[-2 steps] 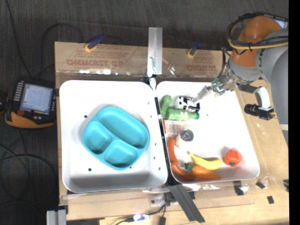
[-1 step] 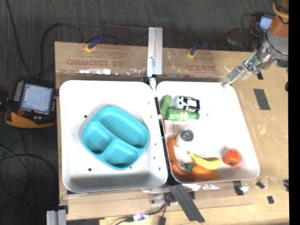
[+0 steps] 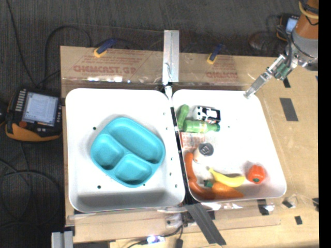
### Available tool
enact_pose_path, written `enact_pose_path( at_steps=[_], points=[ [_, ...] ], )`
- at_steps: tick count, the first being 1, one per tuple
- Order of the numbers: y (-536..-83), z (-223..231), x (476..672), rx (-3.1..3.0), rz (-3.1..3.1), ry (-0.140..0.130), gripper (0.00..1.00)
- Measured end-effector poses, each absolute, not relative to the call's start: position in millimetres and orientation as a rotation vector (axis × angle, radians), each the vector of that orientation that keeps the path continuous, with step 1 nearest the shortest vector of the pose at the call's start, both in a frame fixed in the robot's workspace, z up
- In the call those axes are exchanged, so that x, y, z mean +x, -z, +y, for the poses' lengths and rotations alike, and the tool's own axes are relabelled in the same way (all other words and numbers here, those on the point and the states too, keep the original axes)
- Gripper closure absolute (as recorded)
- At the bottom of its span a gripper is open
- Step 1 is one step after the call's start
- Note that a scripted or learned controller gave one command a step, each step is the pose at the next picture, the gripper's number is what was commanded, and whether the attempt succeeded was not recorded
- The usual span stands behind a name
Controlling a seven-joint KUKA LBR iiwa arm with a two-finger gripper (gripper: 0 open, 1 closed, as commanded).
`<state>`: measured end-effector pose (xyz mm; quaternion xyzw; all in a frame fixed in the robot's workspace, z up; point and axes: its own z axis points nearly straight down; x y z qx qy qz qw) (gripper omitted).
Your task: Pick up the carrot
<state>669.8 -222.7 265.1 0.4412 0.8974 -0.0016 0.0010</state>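
Note:
The carrot [image 3: 223, 191] is a long orange piece lying along the front wall of the right bin [image 3: 269, 138]. A yellow banana [image 3: 228, 179] lies partly on top of it. A reddish curved piece [image 3: 190, 170] runs from the carrot up the bin's left wall. My gripper [image 3: 251, 91] hangs above the bin's far right corner, well away from the carrot, with nothing visibly in it. It points down and to the left from the orange-banded wrist [image 3: 305, 27].
An orange-red round fruit [image 3: 256, 173] sits at the front right of the right bin. A green bottle [image 3: 198, 126], a black-and-white item [image 3: 208, 113] and a dark round cap [image 3: 206, 149] lie at its left. A blue divided plate [image 3: 127, 150] lies in the left bin [image 3: 83, 112].

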Motion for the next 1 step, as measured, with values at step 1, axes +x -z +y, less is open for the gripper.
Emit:
enact_pose_path(
  at_steps=[1],
  points=[
    [-258.5,-222.7,662.9,1.019,2.970,0.003,0.00]
  ],
)
